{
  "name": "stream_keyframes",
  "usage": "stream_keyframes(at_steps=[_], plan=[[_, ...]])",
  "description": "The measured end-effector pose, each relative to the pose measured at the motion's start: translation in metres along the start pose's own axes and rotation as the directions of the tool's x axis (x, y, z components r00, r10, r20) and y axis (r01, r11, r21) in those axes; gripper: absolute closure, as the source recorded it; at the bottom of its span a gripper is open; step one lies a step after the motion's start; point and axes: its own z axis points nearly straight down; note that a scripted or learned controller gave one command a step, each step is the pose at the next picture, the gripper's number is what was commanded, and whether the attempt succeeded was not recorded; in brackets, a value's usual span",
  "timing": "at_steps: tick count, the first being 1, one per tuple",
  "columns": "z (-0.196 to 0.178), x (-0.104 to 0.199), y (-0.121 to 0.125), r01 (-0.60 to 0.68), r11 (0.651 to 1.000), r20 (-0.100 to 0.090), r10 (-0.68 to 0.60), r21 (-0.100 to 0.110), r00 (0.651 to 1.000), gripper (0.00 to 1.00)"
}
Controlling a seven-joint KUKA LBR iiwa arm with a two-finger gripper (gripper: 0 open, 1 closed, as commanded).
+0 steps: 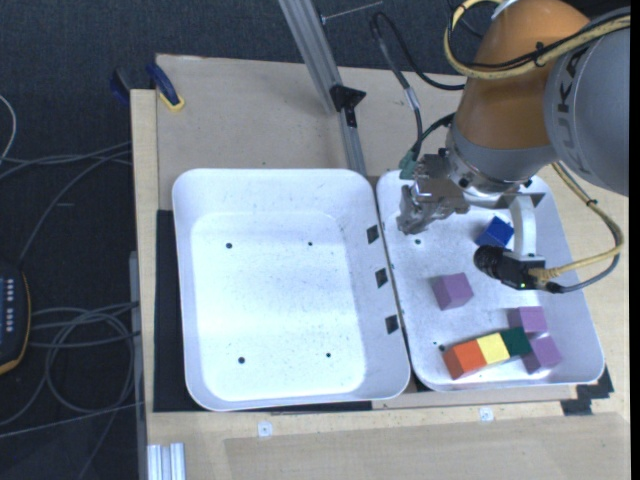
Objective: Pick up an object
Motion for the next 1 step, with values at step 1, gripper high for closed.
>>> stream_keyframes(at_steps=[1], plan=[[0.0208,0.0573,-0.0002,-0.001,1.000,0.001,0.001,0.004,1.000,1.00]])
